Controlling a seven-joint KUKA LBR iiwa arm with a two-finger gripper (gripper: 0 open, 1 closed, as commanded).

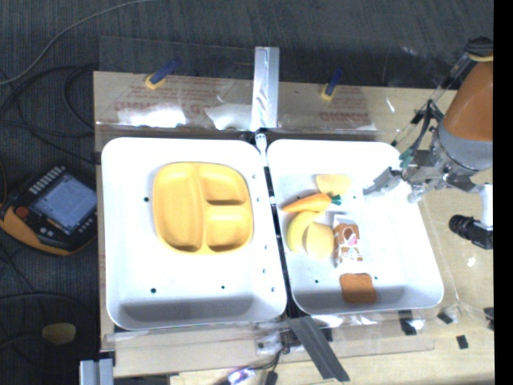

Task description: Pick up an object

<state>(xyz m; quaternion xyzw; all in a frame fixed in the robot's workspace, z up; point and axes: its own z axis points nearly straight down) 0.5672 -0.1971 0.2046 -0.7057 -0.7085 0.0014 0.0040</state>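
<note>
Camera view, from above the bench [449,215]: a grey KUKA arm [469,127] with an orange band reaches in from the right, its gripper [385,183] poised over the upper right part of the right bin [417,247], with nothing between the jaws. Whether the jaws stand open or closed cannot be told from this slant; the gripper reads as a small pale shape against the white bin.

The candidates for picking lie clustered in the right bin's left half: a carrot [309,203] with a green tip lying across the middle, a pale yellow piece [331,184] just above it, a yellow rounded piece [311,236] just below, a small brown-and-white carton [348,243] beside that, and a brown block [358,287] apart from the rest near the bin's front wall. The left bin [128,239] bears a yellow divided tray [202,207].

To do the step well, the brown block looks the safer choice, since it sits clear of its neighbours with room for fingers on both sides. The carrot cluster is packed tight, and a descent there risks nudging pieces aside or closing on two at once. The gripper would likely do best centred squarely over one item, aligned across its narrower side, before lowering.
</note>
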